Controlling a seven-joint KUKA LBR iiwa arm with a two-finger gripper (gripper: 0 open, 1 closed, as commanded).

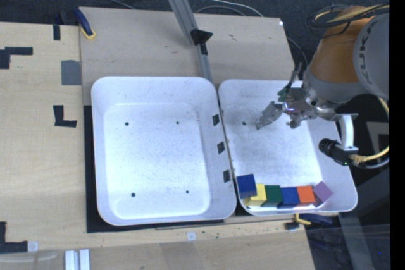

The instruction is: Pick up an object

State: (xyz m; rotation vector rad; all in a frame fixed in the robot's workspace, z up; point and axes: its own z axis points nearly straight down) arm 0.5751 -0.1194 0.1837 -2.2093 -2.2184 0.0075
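Several coloured blocks lie in a row along the front wall of the right bin (266,86): a blue block (246,184), a yellow one (257,198), a green one (273,194), a second blue one (290,196), an orange one (305,195) and a purple one (322,191). My gripper (280,120) hangs over the back half of the right bin, well behind the blocks. Its fingers are spread open, with only the white bin floor showing between them.
The left bin (101,136) sits beside the right one, with small black clips (220,147) on the shared rim. A slanted metal pole (180,0) rises behind the bins. Cables (345,155) hang off the arm at the right.
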